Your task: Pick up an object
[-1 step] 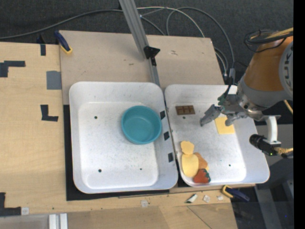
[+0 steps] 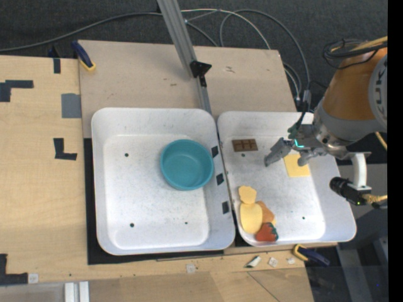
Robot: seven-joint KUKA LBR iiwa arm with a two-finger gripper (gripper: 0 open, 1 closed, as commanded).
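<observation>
My gripper (image 2: 289,156) hangs over the right bin (image 2: 315,231), open, with its two dark fingers (image 2: 274,152) spread apart and nothing between them. A flat yellow square (image 2: 297,167) lies on the bin floor right under the right-hand finger. A brown chocolate bar (image 2: 245,145) lies to the left of the gripper near the bin's back. At the bin's front left sit a yellow banana-like piece (image 2: 250,212) and a red strawberry (image 2: 267,232). A teal bowl (image 2: 186,163) stands upright in the left bin (image 2: 126,231).
A slanted metal pole (image 2: 182,36) crosses the bench behind the bins. Cables (image 2: 252,24) trail across the dark floor at the back. A yellow-and-blue clamp (image 2: 84,56) sits at the board's far left corner.
</observation>
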